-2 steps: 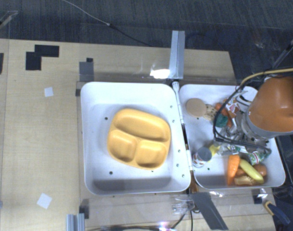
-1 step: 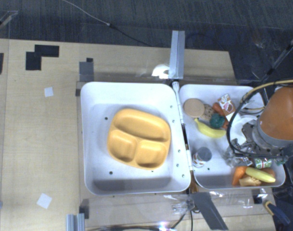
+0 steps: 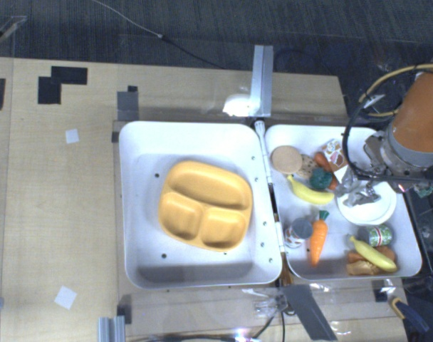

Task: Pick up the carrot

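The carrot [image 3: 317, 239] is seen lying in the right-hand white bin [image 3: 409, 262], well short of the gripper [image 3: 359, 189] and on the side away from the arm, toward the lower edge of the view. Its green top points up toward the fingers' side, and its orange tip points away from them. A small round grey-and-red item [image 3: 300, 229] lies just beside the carrot on the far side from the fingers, and a yellow banana [image 3: 309, 192] lies between the carrot's top and the gripper's level.

The gripper hangs over a white bowl-like dish [image 3: 369, 205]; whether the fingers are spread or closed cannot be told, as the metal parts are blurred together against the dish. Nothing is seen held between them.

The carrot is judged to be a light toy piece, probably stiff plastic with a smooth, somewhat slippery skin, tapering toward the tip. A hold across the thick orange body just below the green top is judged best, since the narrow tip could slide out and the leafy top may give way.

The yellow divided tray [image 3: 204, 205] sits in the left bin, well apart.
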